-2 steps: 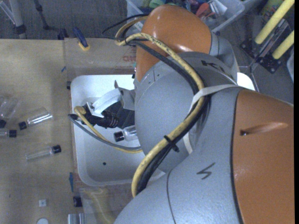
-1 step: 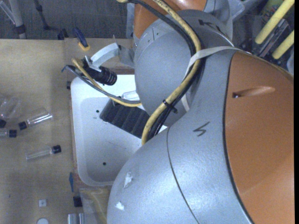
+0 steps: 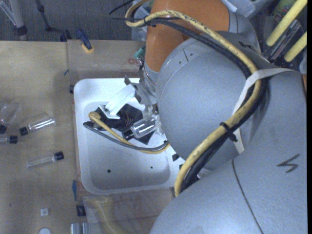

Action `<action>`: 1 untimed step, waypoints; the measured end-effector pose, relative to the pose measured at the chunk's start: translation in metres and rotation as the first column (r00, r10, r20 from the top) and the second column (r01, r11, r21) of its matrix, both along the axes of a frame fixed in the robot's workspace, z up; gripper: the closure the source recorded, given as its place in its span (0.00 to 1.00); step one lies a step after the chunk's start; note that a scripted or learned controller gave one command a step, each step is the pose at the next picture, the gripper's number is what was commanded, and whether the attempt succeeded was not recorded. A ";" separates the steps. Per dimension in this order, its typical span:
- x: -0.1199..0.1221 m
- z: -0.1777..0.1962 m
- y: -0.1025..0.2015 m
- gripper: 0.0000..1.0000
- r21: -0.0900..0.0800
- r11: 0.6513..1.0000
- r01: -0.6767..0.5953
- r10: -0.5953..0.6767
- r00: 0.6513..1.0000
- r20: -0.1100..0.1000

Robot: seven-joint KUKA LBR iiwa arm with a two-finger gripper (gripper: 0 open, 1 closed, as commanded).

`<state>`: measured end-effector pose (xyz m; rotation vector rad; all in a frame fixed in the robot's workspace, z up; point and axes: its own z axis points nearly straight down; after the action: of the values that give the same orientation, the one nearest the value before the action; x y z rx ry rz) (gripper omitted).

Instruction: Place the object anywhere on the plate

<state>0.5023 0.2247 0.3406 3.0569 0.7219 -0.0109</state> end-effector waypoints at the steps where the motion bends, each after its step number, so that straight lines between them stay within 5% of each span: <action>1: 0.079 0.016 -0.001 1.00 0.001 0.965 0.262 -0.262 0.965 0.010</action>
<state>0.5814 0.2235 0.3563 3.1239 0.3115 0.0038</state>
